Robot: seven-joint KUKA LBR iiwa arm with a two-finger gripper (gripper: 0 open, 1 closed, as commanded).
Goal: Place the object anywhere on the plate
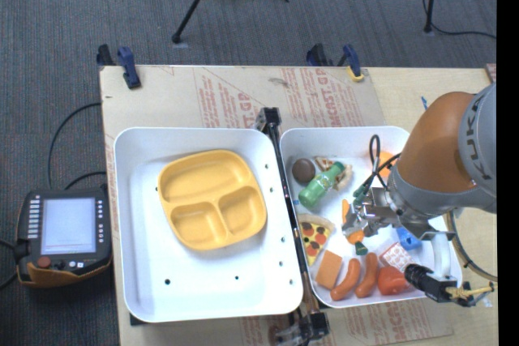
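Observation:
A yellow plate (212, 197) with three compartments lies in the left bin (142, 255). The right bin (369, 134) holds several toy foods: a green bottle (316, 189), a brown round piece (303, 169), a pizza slice (314, 232), an orange cheese wedge (328, 268), two sausages (358, 276) and a red piece (390, 280). My gripper (358, 223) hangs low over the middle of the right bin, right above a small orange piece (354, 235). The wrist hides how the fingers stand.
A teach pendant (63, 237) lies on the floor left of the bench. Clamps (128, 67) grip the bench's far edge. The arm's orange band (436, 143) and cables cover the right bin's right side. A black divider (285, 198) runs between the bins.

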